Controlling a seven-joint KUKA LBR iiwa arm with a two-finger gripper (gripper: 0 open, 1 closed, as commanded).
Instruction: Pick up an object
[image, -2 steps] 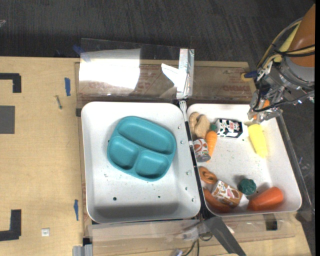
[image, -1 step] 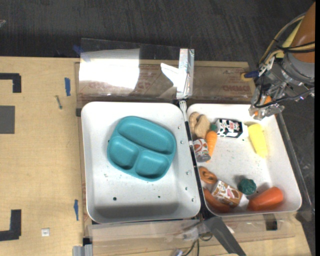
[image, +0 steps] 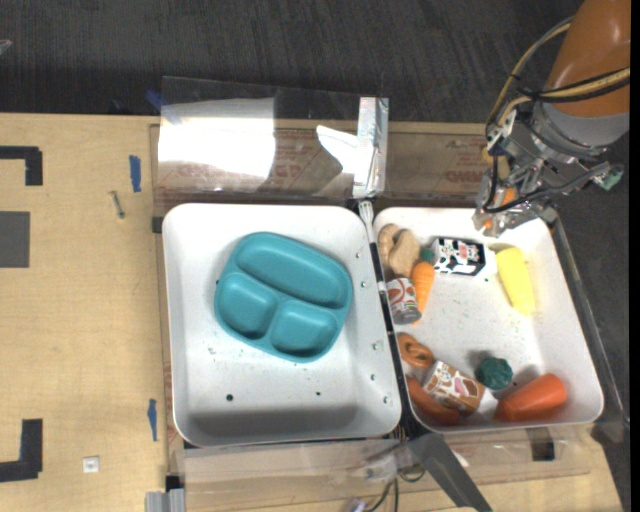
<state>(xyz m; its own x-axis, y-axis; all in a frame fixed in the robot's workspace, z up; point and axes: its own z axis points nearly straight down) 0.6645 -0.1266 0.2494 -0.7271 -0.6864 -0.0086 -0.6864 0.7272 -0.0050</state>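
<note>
The right bin (image: 575, 300) holds a yellow block (image: 515, 277), a black-and-white patterned box (image: 460, 256), a small carrot (image: 423, 284), a tan ginger-like piece (image: 397, 247), a small can (image: 403, 301), a teal ball (image: 494, 373), an orange-red pepper (image: 533, 397) and a printed packet (image: 452, 386). My gripper (image: 503, 214) hangs over the bin's far edge, above and just beyond the yellow block. Nothing shows between its fingers.
The left bin (image: 190, 250) carries a teal divided tray (image: 283, 293). A clear plastic sheet (image: 270, 140) lies behind the bins. The wooden bench (image: 70, 300) spreads to the left. The divider between the two bins runs down the middle.
</note>
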